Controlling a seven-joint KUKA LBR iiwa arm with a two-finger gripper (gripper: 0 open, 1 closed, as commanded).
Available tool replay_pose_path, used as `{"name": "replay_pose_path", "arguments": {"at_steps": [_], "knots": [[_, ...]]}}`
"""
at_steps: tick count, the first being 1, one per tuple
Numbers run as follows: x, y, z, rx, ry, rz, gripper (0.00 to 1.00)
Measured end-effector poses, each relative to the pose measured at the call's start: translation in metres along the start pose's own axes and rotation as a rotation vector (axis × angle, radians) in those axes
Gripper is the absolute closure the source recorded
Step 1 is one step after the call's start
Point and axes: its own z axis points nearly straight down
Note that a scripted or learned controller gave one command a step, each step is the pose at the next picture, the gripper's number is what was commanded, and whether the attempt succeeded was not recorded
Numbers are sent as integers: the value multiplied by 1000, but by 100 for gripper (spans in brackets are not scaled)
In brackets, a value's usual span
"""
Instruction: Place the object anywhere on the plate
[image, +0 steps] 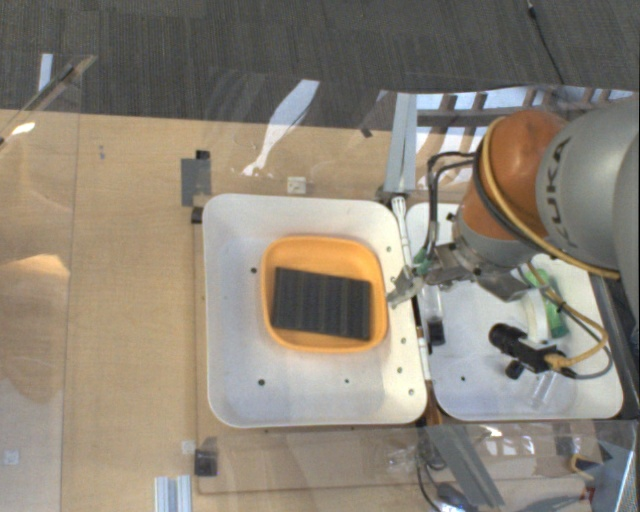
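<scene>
An orange plate (325, 294) sits in the middle of the left white bin (235, 340). A dark ribbed rectangular object (322, 303) lies flat on the plate and covers most of its floor. My gripper (415, 295) hangs over the divide between the two bins, just right of the plate's right rim and apart from the dark object. The grey arm with its orange band (510, 180) reaches in from the right and hides much of the right bin (470, 390).
A green and white item (552, 312) lies in the right bin, partly under the arm. A small dark piece (435, 332) shows at that bin's left edge, just below the gripper. Metal brackets stand behind the bins; bare wooden bench lies to the left.
</scene>
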Motion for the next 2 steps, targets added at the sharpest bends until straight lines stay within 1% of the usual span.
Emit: {"name": "replay_pose_path", "arguments": {"at_steps": [1,2], "knots": [[0,0,0,0,0,0,0],[89,36,0,-1,1,-205,0]]}}
